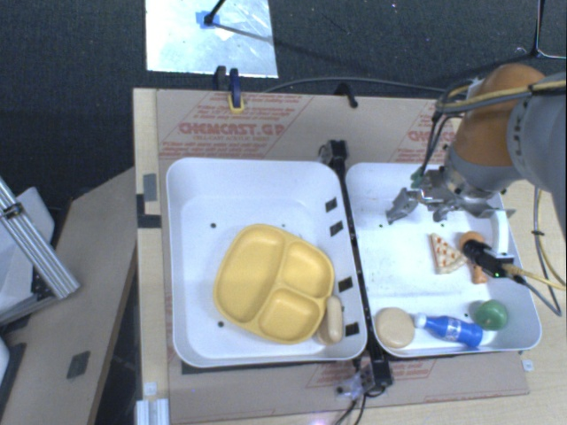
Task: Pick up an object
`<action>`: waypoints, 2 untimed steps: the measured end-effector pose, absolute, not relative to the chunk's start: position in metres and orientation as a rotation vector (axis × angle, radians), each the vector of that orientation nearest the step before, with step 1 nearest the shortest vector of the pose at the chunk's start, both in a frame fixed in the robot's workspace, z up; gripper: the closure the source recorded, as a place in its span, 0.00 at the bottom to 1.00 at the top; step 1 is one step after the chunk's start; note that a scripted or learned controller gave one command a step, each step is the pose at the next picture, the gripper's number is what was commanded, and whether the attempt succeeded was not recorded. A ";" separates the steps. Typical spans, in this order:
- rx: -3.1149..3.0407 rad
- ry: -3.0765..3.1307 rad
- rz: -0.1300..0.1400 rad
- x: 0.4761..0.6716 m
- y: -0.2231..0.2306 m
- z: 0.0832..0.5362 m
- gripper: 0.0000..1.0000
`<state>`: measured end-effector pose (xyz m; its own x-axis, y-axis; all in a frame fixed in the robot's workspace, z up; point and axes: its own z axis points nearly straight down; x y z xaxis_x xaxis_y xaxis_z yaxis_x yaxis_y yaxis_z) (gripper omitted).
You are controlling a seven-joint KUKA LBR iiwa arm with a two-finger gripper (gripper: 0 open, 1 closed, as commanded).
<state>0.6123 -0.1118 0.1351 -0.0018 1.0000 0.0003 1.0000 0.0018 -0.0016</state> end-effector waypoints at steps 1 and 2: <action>-2.218 -2.221 0.003 0.612 -0.111 0.083 0.00; -2.221 -2.225 -0.001 0.613 -0.112 0.097 1.00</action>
